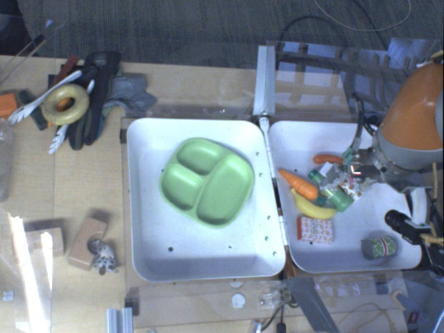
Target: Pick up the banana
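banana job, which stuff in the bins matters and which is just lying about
Belongs to the job:
banana, in the right bin
gripper, low over that bin, just right of the banana

Just lying about:
carrot, across the banana's upper end
green bottle
red packet
can
green plate, in the left bin

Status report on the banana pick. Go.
Gripper low in right bin, fingers unclear. Banana lies beside it, not gripped. Carrot and green bottle crowd the banana.
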Robot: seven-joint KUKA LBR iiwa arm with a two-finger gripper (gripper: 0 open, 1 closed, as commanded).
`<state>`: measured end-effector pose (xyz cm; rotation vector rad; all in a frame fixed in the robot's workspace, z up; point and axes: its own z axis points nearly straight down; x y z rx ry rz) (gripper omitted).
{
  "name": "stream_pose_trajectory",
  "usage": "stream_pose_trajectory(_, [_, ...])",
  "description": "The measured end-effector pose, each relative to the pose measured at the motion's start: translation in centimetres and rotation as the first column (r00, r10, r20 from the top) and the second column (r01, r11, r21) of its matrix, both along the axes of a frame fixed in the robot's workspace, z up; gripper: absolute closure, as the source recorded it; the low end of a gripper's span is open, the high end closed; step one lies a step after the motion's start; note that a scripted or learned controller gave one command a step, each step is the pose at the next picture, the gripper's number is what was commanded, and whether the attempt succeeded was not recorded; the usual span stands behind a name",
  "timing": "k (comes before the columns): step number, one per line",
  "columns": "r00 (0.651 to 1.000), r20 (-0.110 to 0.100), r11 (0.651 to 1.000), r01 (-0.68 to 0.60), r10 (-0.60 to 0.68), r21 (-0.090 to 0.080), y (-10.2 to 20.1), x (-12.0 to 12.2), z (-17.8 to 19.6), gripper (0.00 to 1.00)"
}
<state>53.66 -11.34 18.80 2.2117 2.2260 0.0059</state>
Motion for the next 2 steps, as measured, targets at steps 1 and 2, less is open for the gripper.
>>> stream_pose_trajectory(1, [0.999, 0.01, 0.999, -0.047, 0.047, -0.001, 2.0, -1.7, -9.9, 0.0])
stream_pose_trajectory(2, [0.999, 0.019, 0.999, -0.047, 0.047, -0.001, 2.0, -1.3, -8.6, 1.0])
